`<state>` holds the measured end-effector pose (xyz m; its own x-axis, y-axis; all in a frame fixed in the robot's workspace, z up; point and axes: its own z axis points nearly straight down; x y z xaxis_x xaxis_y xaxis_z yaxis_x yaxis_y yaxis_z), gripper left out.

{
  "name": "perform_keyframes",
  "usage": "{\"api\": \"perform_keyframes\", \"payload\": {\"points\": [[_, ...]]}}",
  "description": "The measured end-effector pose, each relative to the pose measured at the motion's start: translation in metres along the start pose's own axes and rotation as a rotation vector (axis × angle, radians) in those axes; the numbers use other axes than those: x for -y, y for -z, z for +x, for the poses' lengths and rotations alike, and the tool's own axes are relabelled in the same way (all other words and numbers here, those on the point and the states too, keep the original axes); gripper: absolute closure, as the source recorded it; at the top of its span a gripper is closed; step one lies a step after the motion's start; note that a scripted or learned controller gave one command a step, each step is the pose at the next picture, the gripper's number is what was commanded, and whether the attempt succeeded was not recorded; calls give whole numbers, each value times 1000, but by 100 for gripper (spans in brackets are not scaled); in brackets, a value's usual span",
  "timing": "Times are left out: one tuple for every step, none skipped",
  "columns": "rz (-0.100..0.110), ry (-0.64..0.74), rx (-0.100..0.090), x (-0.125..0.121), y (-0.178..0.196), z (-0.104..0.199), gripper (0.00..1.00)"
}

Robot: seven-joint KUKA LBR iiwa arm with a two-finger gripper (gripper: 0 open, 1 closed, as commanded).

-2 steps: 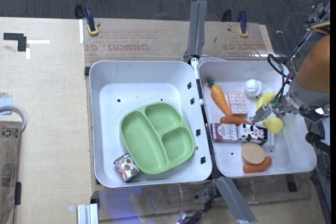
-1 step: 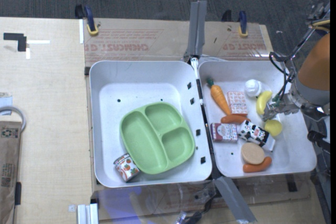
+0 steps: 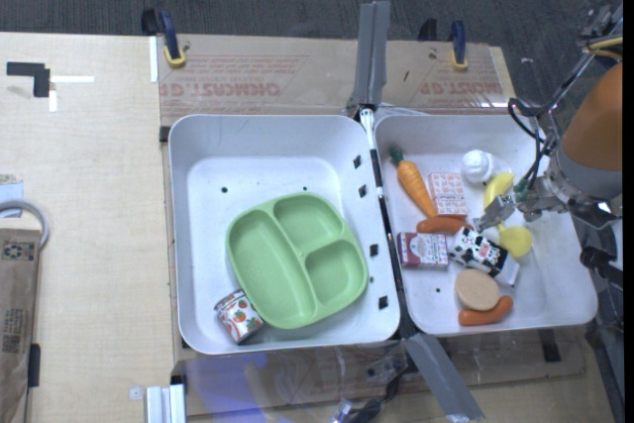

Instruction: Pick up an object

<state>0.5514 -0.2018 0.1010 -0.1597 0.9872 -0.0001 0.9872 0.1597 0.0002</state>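
The object to be picked is not fixed by the task, but the pincer [image 3: 492, 216] hangs low in the right bin [image 3: 584, 307], just above the small black-and-white carton [image 3: 479, 252], so that carton looks like the likeliest target.

The wooden surface [image 3: 79, 213] carries both white bins side by side. The left bin [image 3: 198, 173] holds a green divided plate [image 3: 297, 260], the largest item, with a small printed cup [image 3: 238, 315] lying at its lower left edge.

The right bin is crowded. An orange carrot [image 3: 414, 186] lies near the divider, with a red sausage [image 3: 441, 225] below it and a red-and-white box [image 3: 423, 250] touching that. A tan round disc [image 3: 476, 290] sits on another sausage [image 3: 486, 313] towards the front. A yellow lemon [image 3: 515, 239] and a white ball [image 3: 476, 164] lie nearer the arm.

The carton has a cow-like pattern, lies tilted on its side, and touches the disc and lemon. I judge it light and fairly stiff, though thin walls may dent; gripping across its narrow sides seems best.

Whether the pincer is spread or pressed together, I cannot tell.
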Motion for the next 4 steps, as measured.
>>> {"api": "perform_keyframes", "payload": {"points": [[-1, 28, 0, 55, -8, 61, 0], [0, 24, -1, 55, 0, 61, 100], [0, 281, 0, 10, 72, 94, 100], [0, 281, 0, 10, 72, 94, 0]]}}
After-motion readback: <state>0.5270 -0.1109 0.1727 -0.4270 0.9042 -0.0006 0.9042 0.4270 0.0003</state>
